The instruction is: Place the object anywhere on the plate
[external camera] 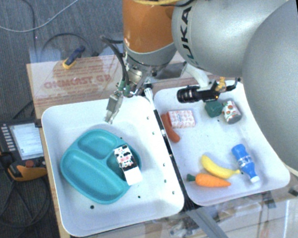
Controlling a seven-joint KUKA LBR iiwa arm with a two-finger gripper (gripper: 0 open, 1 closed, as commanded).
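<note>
On the far left, off the bench, a handheld control pad [20, 147] with a lit screen lies on the dark floor; its writing is too small to read. Behind the bins, a brown cardboard sheet [76, 82] carries faded red lettering that I cannot make out.

In the left bin [75, 217] sits the teal plate [93, 172], divided into compartments. The carton [126, 164], white with black cow-like patches, lies in the plate's small right-hand compartment, its lower end reaching over the rim. Any print on it is too small to read.

My fingers [112, 111] hang over the far part of the left bin, just beyond the plate and apart from the carton. Nothing sits between them, and I cannot tell whether they are spread or closed. On my grey arm [225, 31], the letters "UKA" show.

In the right bin [276, 177] lie a red sausage [170, 128], a checked packet [181, 119], a dark green piece [213, 109], a small can [230, 112], a banana [217, 167], a carrot [210, 181] and a blue bottle [245, 163]; their labels are unreadable.
</note>
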